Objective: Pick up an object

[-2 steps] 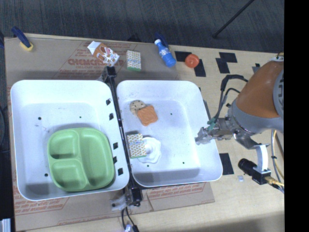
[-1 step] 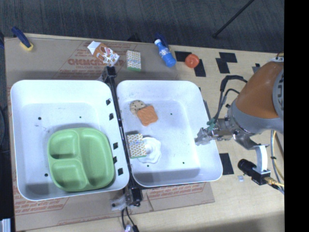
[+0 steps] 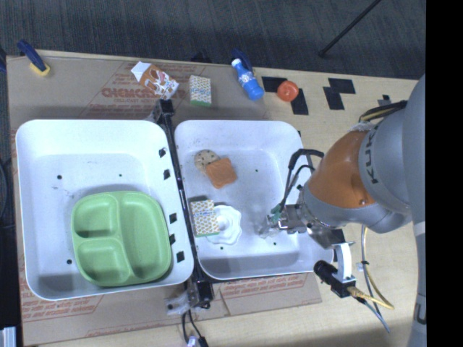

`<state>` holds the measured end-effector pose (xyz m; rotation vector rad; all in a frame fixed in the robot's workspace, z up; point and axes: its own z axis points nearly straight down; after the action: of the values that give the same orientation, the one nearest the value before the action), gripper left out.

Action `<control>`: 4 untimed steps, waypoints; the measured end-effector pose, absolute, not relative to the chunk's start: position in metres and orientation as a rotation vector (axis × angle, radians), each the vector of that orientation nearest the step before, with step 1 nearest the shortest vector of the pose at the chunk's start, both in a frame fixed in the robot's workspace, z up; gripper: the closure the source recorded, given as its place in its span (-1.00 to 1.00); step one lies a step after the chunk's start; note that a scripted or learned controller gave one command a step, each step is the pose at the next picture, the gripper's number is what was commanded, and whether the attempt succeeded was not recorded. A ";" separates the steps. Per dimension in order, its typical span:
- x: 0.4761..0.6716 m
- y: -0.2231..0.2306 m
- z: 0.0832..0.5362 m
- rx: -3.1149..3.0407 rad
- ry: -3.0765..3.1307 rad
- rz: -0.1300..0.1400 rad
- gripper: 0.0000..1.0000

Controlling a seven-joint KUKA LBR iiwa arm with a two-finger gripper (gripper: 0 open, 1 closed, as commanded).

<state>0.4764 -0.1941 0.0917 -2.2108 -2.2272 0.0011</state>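
The right bin (image 3: 239,132) holds an orange block (image 3: 221,172) with a speckled cookie-like piece (image 3: 204,157) touching its upper left. Nearer the front lie a green-and-white packet (image 3: 204,217) and a white object (image 3: 227,225) beside it. My gripper (image 3: 271,224) is low over the right part of this bin's floor, to the right of the white object and apart from it. Nothing shows between its fingers, and the wrist hides how they stand.
The left bin (image 3: 36,139) holds a green divided plate (image 3: 120,237). Behind the bins on the bench lie a snack bag (image 3: 154,80), a small green box (image 3: 200,90), a blue bottle (image 3: 248,79) and an orange ball (image 3: 288,90). The arm (image 3: 362,172) covers the right bin's right edge.
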 end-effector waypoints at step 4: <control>0.477 -0.171 0.213 -2.217 -2.229 -0.002 1.00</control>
<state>0.4773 -0.1708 0.2132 -2.2165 -2.2286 -0.0020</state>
